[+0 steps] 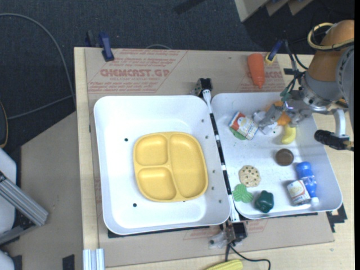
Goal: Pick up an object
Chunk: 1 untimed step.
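Grey, your arm (pixel 329 77) slants in from the right, its gripper (pixel 274 116) low over the right bin (pixel 332 193); grip state unreadable. You'll find the banana (pixel 288 134) just beside it, the snack packet (pixel 244 126) left.

One fixed camera looks down (at a slant) on both bins (pixel 112 151).

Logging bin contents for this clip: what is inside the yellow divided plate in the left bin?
Nothing shows in the yellow divided plate: all three compartments look bare. It lies flat in the left bin, so the bin floor beneath it is covered and cannot be checked.
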Tool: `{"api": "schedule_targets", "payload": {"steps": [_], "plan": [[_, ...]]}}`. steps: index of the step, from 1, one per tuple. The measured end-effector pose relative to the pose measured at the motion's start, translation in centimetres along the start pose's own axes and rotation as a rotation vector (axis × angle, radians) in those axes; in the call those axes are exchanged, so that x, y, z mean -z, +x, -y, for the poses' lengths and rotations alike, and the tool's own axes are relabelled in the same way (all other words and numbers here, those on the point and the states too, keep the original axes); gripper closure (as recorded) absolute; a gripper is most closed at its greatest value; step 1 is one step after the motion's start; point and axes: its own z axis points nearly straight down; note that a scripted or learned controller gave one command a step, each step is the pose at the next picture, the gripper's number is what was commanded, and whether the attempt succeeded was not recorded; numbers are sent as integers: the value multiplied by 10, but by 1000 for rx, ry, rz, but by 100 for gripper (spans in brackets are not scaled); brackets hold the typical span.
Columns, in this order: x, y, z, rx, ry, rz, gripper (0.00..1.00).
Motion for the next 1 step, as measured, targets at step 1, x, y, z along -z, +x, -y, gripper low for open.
{"api": "schedule_targets", "payload": {"steps": [1], "plan": [[-2,7,64,-10,-77,36,0]]}}
